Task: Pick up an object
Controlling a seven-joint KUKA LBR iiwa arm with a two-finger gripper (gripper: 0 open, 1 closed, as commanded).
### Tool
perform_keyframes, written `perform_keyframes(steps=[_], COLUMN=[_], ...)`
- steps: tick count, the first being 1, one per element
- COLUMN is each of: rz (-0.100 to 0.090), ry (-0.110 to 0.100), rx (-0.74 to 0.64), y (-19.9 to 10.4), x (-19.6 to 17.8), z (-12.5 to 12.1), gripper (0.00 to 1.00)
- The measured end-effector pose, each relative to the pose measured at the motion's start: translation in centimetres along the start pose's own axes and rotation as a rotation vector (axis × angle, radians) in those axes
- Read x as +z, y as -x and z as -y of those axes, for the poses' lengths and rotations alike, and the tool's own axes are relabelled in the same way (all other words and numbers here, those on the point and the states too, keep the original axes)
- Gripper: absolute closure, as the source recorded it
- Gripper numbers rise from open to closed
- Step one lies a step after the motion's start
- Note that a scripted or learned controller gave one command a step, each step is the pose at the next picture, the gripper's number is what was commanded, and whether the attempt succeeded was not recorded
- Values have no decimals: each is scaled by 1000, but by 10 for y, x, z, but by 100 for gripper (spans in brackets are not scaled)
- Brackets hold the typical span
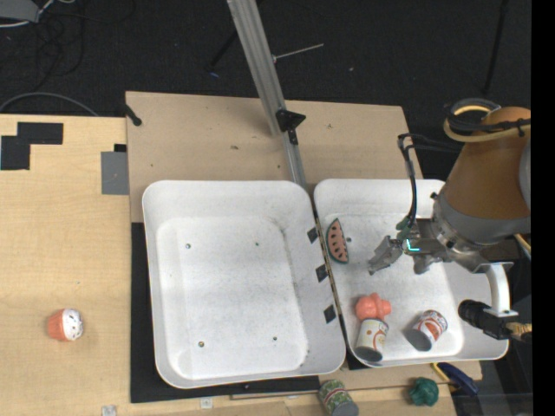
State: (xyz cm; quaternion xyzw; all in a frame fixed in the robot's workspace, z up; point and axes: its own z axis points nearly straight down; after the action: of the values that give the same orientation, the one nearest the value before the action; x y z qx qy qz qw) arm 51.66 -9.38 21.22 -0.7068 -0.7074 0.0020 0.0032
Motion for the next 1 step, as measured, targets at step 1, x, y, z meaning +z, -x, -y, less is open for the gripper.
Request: perform_keyframes(steps=[1], rz=[1], ry=[4], rx=[4], y=[2], x=[-2], z=[-1], gripper=[0])
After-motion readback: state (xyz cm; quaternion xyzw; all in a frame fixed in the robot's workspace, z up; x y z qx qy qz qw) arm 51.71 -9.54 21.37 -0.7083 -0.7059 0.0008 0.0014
